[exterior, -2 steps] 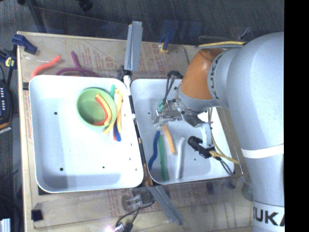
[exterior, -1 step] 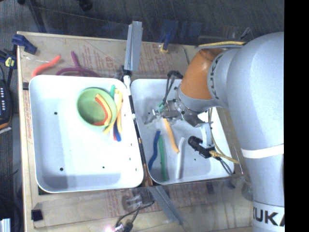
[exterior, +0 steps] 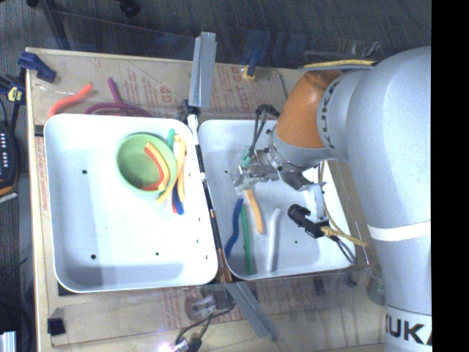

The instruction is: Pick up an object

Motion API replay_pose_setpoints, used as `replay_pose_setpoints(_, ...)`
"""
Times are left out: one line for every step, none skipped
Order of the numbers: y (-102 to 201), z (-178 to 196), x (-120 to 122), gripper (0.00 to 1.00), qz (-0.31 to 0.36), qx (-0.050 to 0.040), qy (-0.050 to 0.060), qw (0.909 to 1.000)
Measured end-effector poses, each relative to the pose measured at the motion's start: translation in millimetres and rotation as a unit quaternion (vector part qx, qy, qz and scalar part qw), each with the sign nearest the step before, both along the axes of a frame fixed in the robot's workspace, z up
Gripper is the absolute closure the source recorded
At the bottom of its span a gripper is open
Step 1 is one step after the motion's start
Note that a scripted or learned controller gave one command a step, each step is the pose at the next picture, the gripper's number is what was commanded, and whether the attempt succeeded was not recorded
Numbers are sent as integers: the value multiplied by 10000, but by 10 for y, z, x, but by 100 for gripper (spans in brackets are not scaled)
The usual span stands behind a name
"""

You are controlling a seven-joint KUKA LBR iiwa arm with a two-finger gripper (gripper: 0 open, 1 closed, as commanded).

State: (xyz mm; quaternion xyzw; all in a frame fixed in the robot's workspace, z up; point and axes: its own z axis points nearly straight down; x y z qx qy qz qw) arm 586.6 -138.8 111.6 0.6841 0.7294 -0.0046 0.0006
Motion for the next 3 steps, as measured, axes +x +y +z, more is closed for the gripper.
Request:
replay_pose_setpoints(0, 0, 0, 0, 6, -4, 1, 10000)
replay_pose_setpoints(-85, -195, 189, 0, 785, 26, -46, 9969)
replay_pose_setpoints(-88, -87, 203, 100, 800, 0, -83, 9968)
